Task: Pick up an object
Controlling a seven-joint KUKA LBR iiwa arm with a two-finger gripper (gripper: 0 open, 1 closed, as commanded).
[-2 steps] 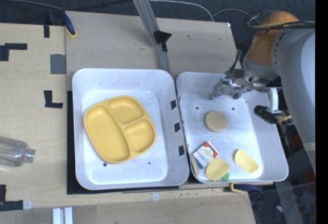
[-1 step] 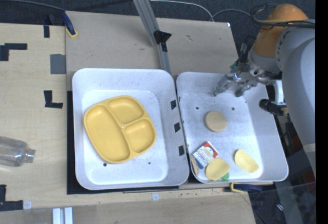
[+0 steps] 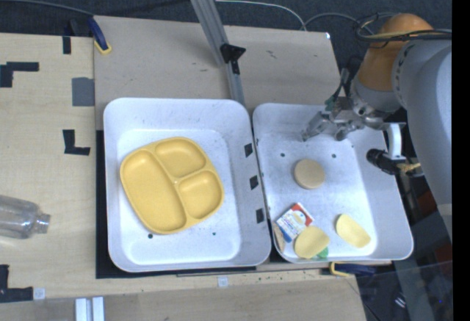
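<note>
- While the tool (image 3: 327,125) hangs over the right bin's (image 3: 382,198) far end, we can't tell how it's set.
- We see the round tan piece (image 3: 310,173) mid-bin, apart from it.
- Left bin (image 3: 117,128) holds a yellow divided plate (image 3: 170,183).

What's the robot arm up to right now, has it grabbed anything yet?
Gripper over right bin's far end, nothing seen between fingers. Tan disc nearest, untouched. Two yellow pieces and small packet at near edge. Nothing blocking the disc.
</note>
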